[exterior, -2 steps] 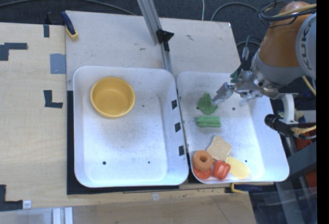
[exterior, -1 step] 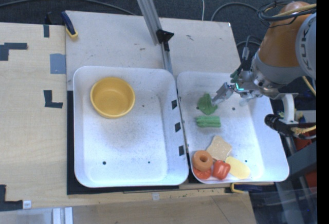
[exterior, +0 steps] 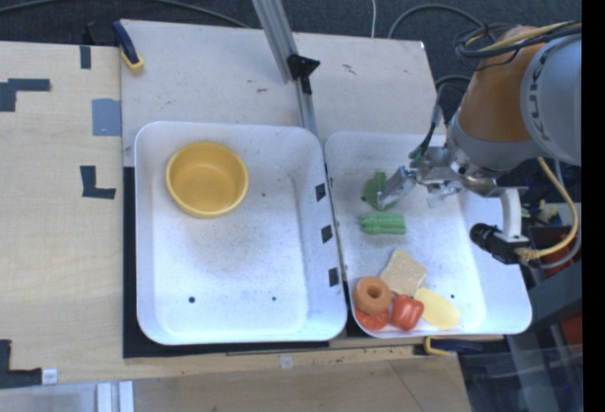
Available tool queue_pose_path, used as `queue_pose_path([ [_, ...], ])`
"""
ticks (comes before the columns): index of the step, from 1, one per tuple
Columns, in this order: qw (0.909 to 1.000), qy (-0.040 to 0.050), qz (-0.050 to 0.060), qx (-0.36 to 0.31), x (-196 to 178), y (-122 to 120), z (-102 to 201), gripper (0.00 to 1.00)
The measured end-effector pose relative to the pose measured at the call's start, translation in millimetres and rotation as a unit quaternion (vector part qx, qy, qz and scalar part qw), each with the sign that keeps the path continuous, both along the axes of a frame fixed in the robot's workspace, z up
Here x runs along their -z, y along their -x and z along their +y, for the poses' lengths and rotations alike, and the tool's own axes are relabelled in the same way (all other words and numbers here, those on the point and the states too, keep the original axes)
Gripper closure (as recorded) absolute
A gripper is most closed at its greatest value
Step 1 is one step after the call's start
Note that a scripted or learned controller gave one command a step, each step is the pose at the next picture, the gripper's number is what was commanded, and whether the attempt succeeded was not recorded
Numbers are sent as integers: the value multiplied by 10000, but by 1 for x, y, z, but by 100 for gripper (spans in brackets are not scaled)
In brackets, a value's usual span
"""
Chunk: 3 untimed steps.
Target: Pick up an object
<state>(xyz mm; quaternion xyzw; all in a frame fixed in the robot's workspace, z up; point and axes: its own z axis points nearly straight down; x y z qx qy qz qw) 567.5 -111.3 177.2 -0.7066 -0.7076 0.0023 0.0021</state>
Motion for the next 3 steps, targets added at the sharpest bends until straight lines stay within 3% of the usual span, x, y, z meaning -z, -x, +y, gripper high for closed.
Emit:
queue_pose_path([
  [1,10000,-3,8,-2,61,-5,6,0],
  [2,10000,10,-35,0,88,-6,6,0],
  [3,10000,3,-29,-4,78,-5,7,100],
])
